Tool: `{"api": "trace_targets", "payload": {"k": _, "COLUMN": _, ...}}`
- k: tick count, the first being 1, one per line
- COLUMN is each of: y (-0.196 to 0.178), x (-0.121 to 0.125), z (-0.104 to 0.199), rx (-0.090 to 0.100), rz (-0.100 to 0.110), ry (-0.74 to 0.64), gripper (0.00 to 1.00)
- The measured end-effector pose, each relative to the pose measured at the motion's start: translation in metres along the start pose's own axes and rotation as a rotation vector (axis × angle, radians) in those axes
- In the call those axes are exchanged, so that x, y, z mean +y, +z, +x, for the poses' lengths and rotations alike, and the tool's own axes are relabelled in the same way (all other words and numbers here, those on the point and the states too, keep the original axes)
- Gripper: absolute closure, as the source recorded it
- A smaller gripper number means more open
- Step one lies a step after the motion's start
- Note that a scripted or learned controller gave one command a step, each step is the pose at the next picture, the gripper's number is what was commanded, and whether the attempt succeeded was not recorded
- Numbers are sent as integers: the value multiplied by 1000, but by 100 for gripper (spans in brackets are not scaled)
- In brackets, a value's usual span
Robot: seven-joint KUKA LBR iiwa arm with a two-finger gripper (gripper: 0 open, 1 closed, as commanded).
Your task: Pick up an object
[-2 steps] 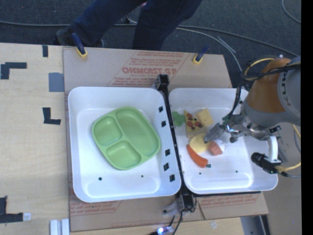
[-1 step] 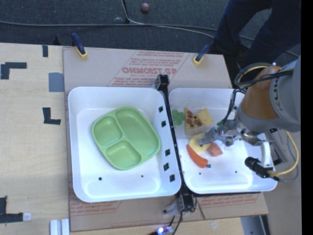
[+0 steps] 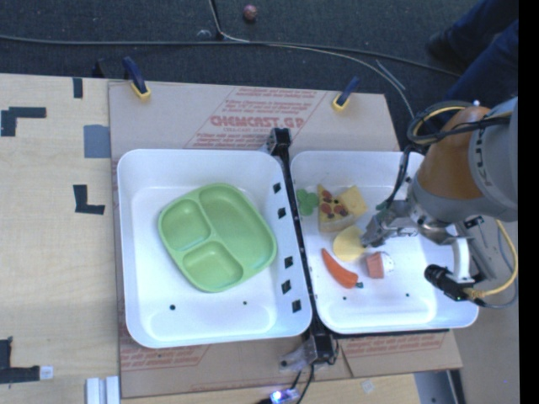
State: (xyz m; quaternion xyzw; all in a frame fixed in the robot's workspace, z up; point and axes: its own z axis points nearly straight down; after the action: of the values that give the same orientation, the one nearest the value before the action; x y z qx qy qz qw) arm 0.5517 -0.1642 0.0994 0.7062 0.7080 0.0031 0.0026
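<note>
In the camera view, the gripper [image 3: 371,236] hung low over the right bin [image 3: 421,310], its tip right at the edge of a pale yellow round piece [image 3: 347,244]; whether it was wide or narrow could not be told. Just below it lay a small red-and-white piece [image 3: 376,265], and an orange carrot-like piece [image 3: 339,269] below-left. Well away, across the divider, a green divided plate [image 3: 217,236] sat in the left bin [image 3: 139,225].

red "CHEMCAST GP" print, cardboard sheet [image 3: 253,120] under the bins
</note>
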Motion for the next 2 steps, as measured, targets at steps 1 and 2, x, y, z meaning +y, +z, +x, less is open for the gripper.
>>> {"api": "trace_targets", "payload": {"k": 1, "y": -63, "x": 1, "z": 2, "rx": -2, "rz": 3, "ry": 1, "gripper": 100}}
{"api": "trace_targets", "payload": {"k": 2, "y": -126, "x": 7, "z": 1, "rx": -3, "rz": 2, "ry": 0, "gripper": 100}}
